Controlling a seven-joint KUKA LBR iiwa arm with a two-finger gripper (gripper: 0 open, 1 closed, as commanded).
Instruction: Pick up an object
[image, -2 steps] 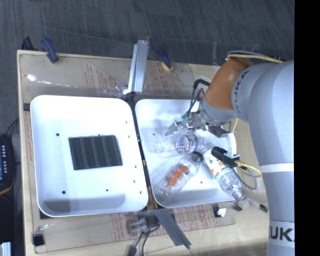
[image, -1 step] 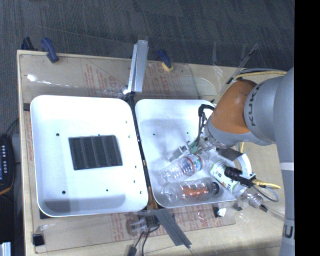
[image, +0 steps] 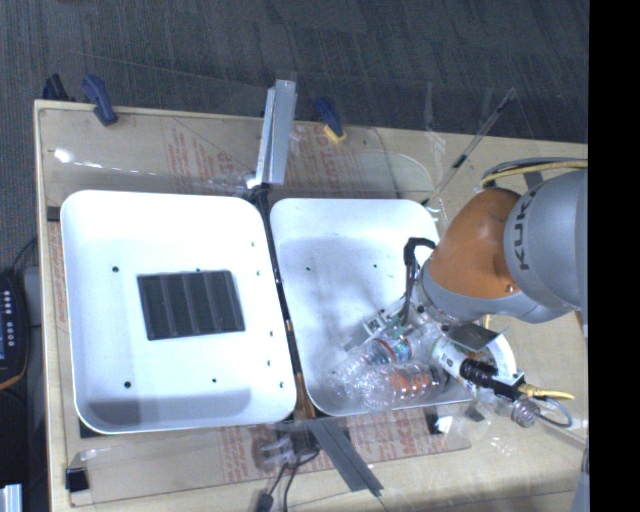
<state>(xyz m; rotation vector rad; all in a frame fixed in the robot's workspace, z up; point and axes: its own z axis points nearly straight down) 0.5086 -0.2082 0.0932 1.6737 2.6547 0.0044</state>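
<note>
Reaching into the right bin (image: 330, 230) from the right; gripper (image: 392, 340) hovering low over crinkled clear plastic objects (image: 372, 380); claw state impossible to tell; dark grille (image: 190, 304) lying in the left bin (image: 100, 230).

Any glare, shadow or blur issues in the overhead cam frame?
Camera view: left bin evenly lit, soft shadow along its near wall; right bin greyed by the arm's shadow; clear crumpled plastic glints, edges hard to trace; gripper area soft, cluttered.

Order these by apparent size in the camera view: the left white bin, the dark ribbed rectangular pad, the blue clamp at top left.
1. left white bin
2. dark ribbed rectangular pad
3. blue clamp
</note>
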